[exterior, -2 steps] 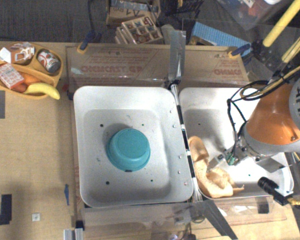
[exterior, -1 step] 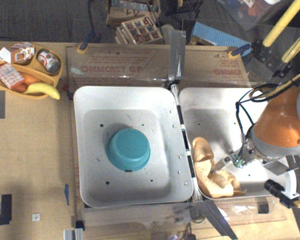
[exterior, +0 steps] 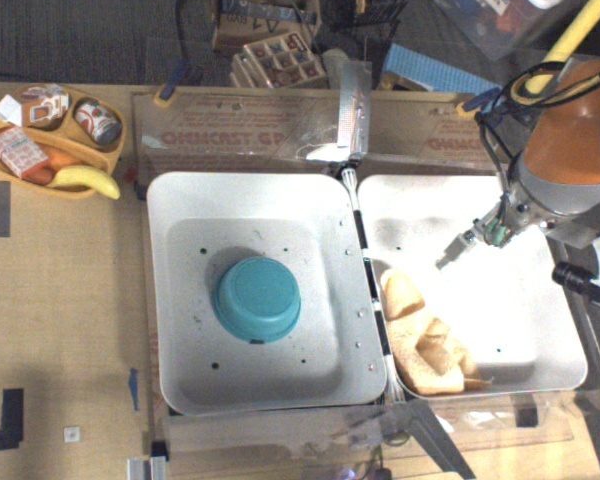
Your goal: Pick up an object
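1. The grey arm with the orange band (exterior: 570,153) reaches in from 3 o'clock, and its slim two-finger hand (exterior: 458,252) hovers over the bare upper floor of the right shallow white plastic bin (exterior: 540,353); nothing lies between the fingers, and they look close together, though how far apart they stand I cannot tell
2. The nearest things to pick are the tan, torn bread-like chunks (exterior: 427,343) heaped in that bin's corner at 7 o'clock, well below and to the left of the hand; a straight descent from here would likely close on bare floor
3. The chunks lie touching each other and pressed near the bin's left wall, so a finger could strike the wall or the dividing rim (exterior: 365,258) instead of sliding beside a piece
4. The pieces look irregular and soft; a pinch may crumble one, or lift two that then drop
5. The round teal plastic bowl (exterior: 259,298) sits upside down in the middle of the left white bin (exterior: 180,218); its smooth dome looks too wide to grip, so the fingers would probably slip off
6. The cables (exterior: 505,118) by the wrist at 1 o'clock could snag on a long reach
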Robot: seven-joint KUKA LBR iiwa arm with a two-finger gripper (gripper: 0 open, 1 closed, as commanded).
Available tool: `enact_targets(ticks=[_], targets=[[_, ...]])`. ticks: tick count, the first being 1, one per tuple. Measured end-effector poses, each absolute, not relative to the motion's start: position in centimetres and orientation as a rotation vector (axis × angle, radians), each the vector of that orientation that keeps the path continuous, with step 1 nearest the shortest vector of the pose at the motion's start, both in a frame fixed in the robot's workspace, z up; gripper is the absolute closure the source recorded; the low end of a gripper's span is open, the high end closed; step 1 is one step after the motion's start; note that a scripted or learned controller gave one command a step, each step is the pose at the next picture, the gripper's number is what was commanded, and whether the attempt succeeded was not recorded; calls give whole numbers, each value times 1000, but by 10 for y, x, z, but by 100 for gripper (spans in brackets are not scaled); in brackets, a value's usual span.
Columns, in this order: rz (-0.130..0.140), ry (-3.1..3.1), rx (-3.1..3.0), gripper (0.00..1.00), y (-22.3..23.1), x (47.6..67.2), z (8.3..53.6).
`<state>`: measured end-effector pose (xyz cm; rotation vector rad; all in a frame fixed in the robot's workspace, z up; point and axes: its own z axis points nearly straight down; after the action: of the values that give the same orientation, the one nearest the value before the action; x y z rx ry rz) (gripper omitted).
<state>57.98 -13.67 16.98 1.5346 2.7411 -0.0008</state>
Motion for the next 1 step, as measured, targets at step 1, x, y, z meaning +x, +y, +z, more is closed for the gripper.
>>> enact_targets(ticks=[1], targets=[[7, 2750, 1491, 0, -108, 512, 90]])
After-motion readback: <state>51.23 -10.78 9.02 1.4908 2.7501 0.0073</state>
